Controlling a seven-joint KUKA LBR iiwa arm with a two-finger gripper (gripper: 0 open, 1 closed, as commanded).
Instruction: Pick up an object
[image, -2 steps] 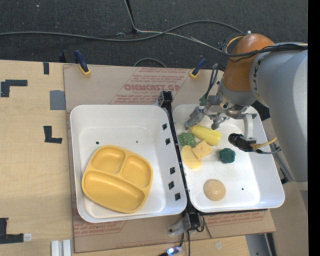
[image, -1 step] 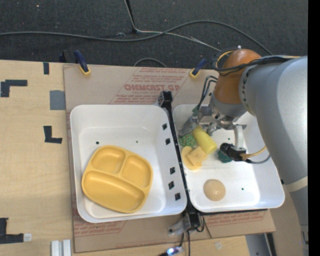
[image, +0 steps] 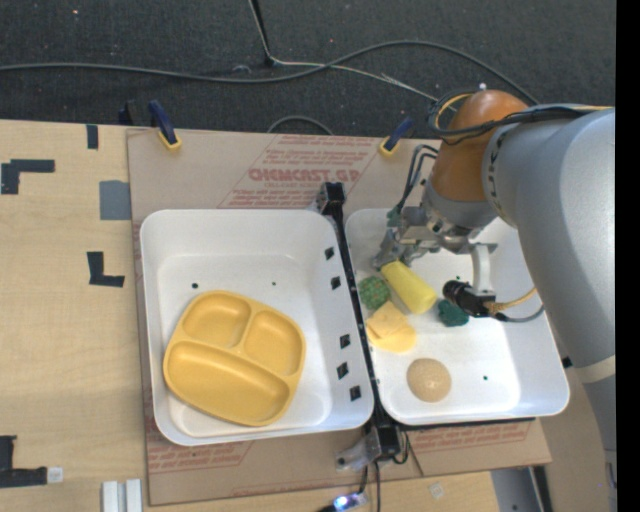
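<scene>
A: Camera view from above: what is lying in the two bins?

B: The left bin (image: 160, 240) is carrying one yellow plate (image: 234, 356) with three compartments, and it is sitting toward the near left corner of that bin. The right bin (image: 530, 390) is carrying several small things. A yellow cylinder (image: 408, 286) is lying tilted near the left wall. A green lump (image: 375, 292) is touching its left side, just beside the wall between the bins. A pale yellow wedge (image: 390, 328) is lying just below these two. A beige round piece (image: 429, 380) is resting near the near edge, apart from the others. A small dark green thing (image: 453, 313) is lying to the right of the cylinder.

A: And where is the arm reaching?

B: The grey arm (image: 560, 190) is coming in from the right, and its orange band (image: 470, 150) is showing above the wrist. The gripper (image: 403, 245) is hanging over the far left part of the right bin, just above the upper end of the yellow cylinder.

A: Is it holding something?

B: I am seeing nothing between the fingers. They are looking narrow, but I cannot tell for sure, because the wrist is covering them.
</scene>
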